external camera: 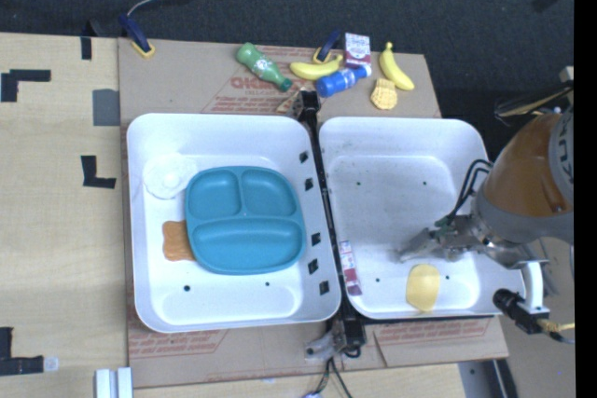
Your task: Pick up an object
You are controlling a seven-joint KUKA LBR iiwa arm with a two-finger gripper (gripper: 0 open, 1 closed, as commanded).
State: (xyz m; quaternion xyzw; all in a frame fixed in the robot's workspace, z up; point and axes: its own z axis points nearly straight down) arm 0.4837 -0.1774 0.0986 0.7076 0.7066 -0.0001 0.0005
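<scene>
A pale yellow, lemon-like object lies on the floor of the right bin, near its front wall. My gripper is low inside that bin, just behind and slightly left of the yellow object, and nothing shows in it. The grey arm with its orange band comes in over the bin's right rim. In the left bin a blue divided plate rests on the floor, partly covering an orange piece, with a white round lid at its upper left.
Behind the bins, on the cardboard, lie a green bottle, two bananas, a blue bottle, a small carton and a yellow wafer-like toy. A black divider runs between the bins.
</scene>
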